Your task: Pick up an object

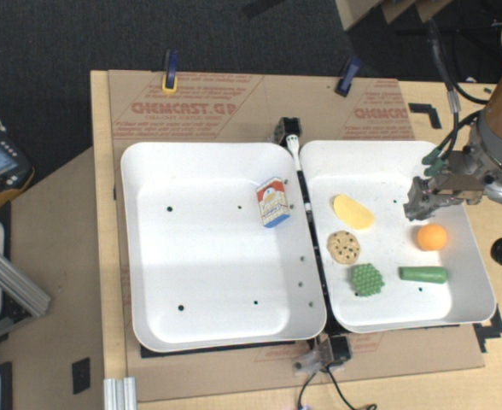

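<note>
Nearest the front edge of the right bin point(481, 301) lie a bumpy green ball point(367, 279) and a green stick-shaped piece point(423, 273), with a speckled cookie point(344, 246) just behind the ball. A little farther back an orange ball point(432, 237) sits just beside and below the gripper point(423, 205), which hangs over the bin with nothing visibly between its fingers, though I cannot tell if they are apart or together. A yellow piece point(353, 212) lies left of it, and a small carton point(272, 203) stands in the left bin point(148, 229) near the divide.
</note>
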